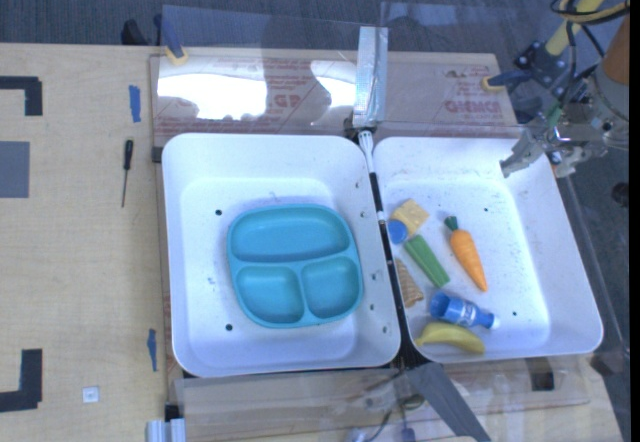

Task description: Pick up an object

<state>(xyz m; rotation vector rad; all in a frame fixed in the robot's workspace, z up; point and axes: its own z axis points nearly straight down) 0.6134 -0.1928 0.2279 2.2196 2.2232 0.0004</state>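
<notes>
Two bins lie left of your gripper (530,152). The far bin (180,170) holds a blue tray (293,265). The near bin (520,260) holds loose toys for grabbing: the carrot (466,255) and banana (450,335) lie below-left of the gripper. You cannot tell if it is open or closed.

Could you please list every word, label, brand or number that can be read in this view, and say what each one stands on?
Red print on the left cardboard panel behind the bins: blurred and washed out by glare, not readable.
Red print on the right cardboard panel: a logo-like word, too blurred to read with confidence.
Blue bottle in the right bin: any label is too small to read.
No other text is legible.
</notes>
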